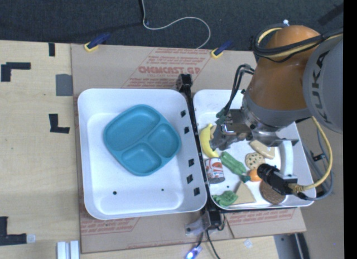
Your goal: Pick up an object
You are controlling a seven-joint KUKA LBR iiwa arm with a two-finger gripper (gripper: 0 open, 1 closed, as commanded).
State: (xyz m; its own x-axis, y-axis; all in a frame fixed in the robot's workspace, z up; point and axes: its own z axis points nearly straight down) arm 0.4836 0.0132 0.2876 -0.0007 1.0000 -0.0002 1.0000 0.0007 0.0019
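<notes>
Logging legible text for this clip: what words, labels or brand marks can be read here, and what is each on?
"KUKA", in part, running down the grey arm at the right edge.
Red print on the cardboard sheet under the bins: too blurred to read for certain.
Label on the small can in the right bin: too small to read.

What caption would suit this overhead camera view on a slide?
Robot arm lowers its gripper over toy food beside a banana in the right bin; a blue divided plate lies in the left bin.
</notes>
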